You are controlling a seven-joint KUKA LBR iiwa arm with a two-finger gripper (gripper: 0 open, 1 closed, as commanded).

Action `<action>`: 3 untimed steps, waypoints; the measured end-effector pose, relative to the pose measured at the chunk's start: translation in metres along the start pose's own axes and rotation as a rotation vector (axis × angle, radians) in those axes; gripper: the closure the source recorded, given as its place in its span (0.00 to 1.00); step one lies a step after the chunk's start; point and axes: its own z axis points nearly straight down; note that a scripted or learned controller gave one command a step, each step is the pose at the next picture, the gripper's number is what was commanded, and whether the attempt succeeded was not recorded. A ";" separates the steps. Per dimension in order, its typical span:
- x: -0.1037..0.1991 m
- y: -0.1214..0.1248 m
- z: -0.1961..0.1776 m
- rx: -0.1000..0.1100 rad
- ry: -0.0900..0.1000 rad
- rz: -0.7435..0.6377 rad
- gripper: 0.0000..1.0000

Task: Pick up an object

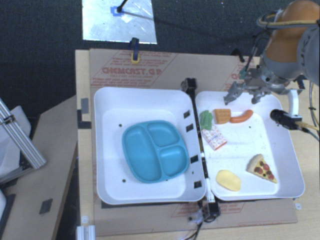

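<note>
Arm [292,34] cropped at right edge

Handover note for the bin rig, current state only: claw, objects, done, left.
Claw: open, holding nothing, hovering over the far edge of the right bin.
Right bin holds: sausage and orange block just below the claw, green piece, red-and-white packet, pizza slice, yellow piece.
Left bin holds the blue divided plate.
Done: nothing picked yet.
Left: descend, grasp one object (sausage or orange block look closest), lift.
</note>
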 end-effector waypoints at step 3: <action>0.013 0.003 0.091 -0.009 -0.001 -0.002 0.00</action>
